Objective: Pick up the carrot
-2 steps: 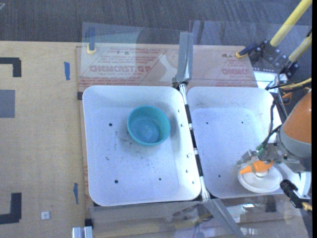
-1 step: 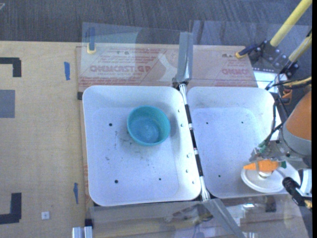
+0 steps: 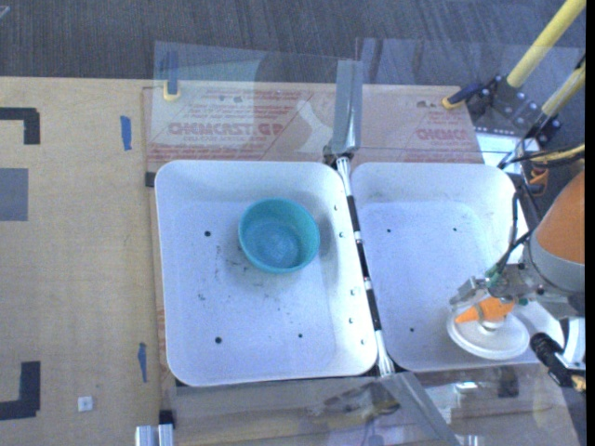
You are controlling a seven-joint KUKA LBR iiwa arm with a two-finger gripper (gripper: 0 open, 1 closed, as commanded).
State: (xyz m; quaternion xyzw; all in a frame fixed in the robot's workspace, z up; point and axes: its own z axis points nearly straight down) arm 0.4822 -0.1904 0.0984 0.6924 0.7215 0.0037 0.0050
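Two white bins sit side by side in the middle of the picture, on a light wooden bench (image 3: 74, 286). The left bin (image 3: 186, 342) has a blue-green bowl (image 3: 278, 235) in its upper middle part, standing upright with its open side up. The right bin (image 3: 418, 212) has a small white plate (image 3: 488, 339) in its lower right corner. On that plate lies the carrot (image 3: 489, 311), a small orange thing near the top part of the plate. The grey arm (image 3: 567, 240) with its orange band comes in from the right edge of the picture and reaches down to this corner. The gripper (image 3: 493, 297) is right over the carrot and seems to touch it or be just above it. The fingers are small and blurry here, so it is hard to tell if they are open or closed, or if the carrot is between them. Behind the bins, at the top of the picture, stand clear plastic walls with faint red letters on them. At the upper right there are yellow poles (image 3: 548, 35) leaning across the corner. A small strip of blue tape (image 3: 125, 133) is stuck on the bench at the upper left.
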